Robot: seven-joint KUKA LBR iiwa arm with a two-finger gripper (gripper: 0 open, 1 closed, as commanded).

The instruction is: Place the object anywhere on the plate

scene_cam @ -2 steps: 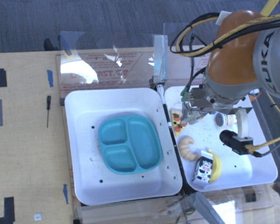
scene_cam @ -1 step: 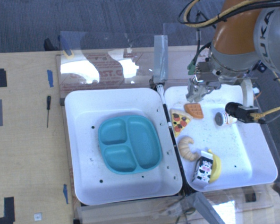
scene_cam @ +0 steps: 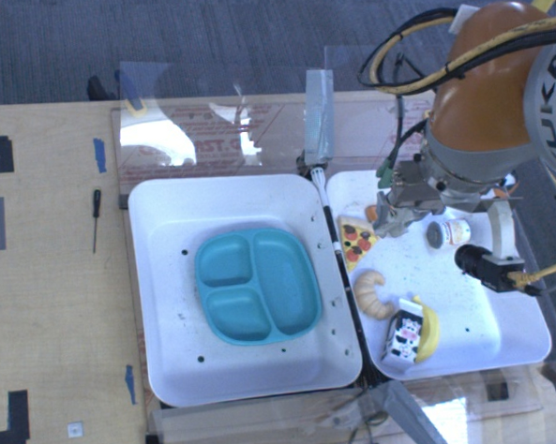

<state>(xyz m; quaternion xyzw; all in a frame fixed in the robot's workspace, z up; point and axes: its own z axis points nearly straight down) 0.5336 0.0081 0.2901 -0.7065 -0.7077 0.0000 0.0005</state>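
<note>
The tool point(scene_cam: 387, 215) hangs low over the right bin point(scene_cam: 520, 338) near its far left corner, beside the pizza slice point(scene_cam: 356, 240); its grip state cannot be told. A croissant point(scene_cam: 371, 291), carton point(scene_cam: 404, 332) and banana point(scene_cam: 429, 333) lie nearer. The plate point(scene_cam: 257, 285) sits in the left bin point(scene_cam: 159, 271)

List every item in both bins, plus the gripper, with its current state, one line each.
Blue plate: flat in the left bin, nothing on it.
Pizza slice: flat in the right bin, beside the divider.
Croissant: lying loose in the right bin.
Milk carton: on its side, against the banana.
Small can: on its side.
Gripper: low over the pizza slice; grip unclear.
</note>
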